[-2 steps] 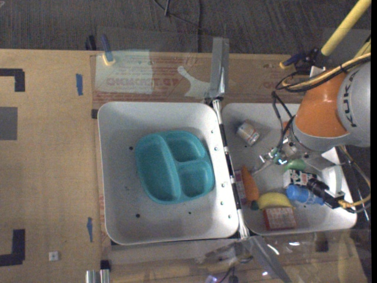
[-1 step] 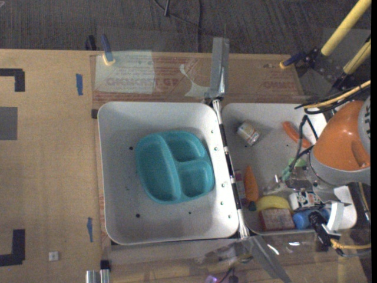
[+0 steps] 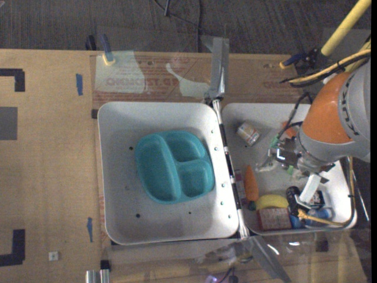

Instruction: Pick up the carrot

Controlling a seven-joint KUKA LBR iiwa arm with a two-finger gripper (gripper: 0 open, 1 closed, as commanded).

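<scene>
The orange carrot point(image 3: 251, 183) lies in the right bin point(image 3: 266, 114), close against its left wall, pointing roughly up and down the view. My gripper point(image 3: 277, 157) hovers over the middle of that bin, a little to the right of the carrot and slightly farther back. Nothing shows between gripper and carrot, and they look apart.
A yellow banana point(image 3: 271, 202) lies just below the carrot, with a brown speckled block point(image 3: 274, 219) in front of it and a blue item point(image 3: 321, 213) at the front right. A small silvery can point(image 3: 248, 133) rests at the back left. The left bin point(image 3: 118, 211) holds a teal divided plate point(image 3: 175, 165).
</scene>
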